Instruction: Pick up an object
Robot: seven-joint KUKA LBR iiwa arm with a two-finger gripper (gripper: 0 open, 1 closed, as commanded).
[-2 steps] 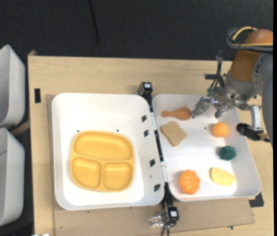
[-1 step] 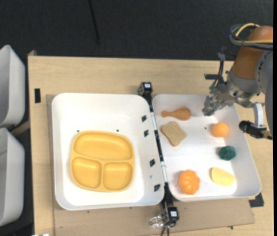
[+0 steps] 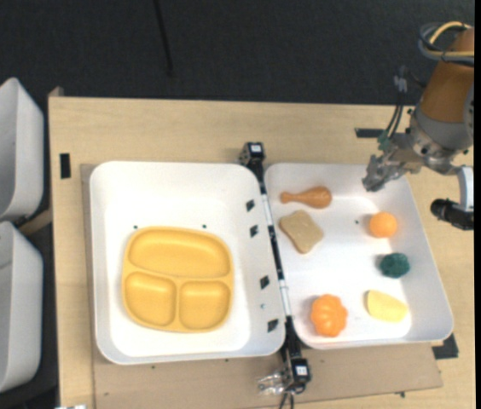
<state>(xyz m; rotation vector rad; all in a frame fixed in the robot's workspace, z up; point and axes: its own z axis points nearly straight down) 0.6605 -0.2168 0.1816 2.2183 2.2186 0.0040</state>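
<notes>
Gripper [image 3: 377, 180] hangs over the right bin's [image 3: 343, 331] far edge at 1 o'clock; finger state cannot be read. Nearest candidates: drumstick [image 3: 308, 197] at its 9 o'clock, orange ball [image 3: 383, 224] at 6; best to descend centred on one, clear of the wall. Left to right: yellow divided plate [image 3: 176, 278] in left bin [image 3: 108, 228], tan bench [image 3: 70, 135].

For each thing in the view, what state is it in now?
Gripper: over right bin's far edge, holding nothing seen.
Drumstick: lying flat.
Bread slice: lying flat.
Orange ball: resting, untouched.
Green piece: resting.
Orange pepper: resting.
Yellow piece: lying flat.
Yellow divided plate: flat in left bin.
</notes>
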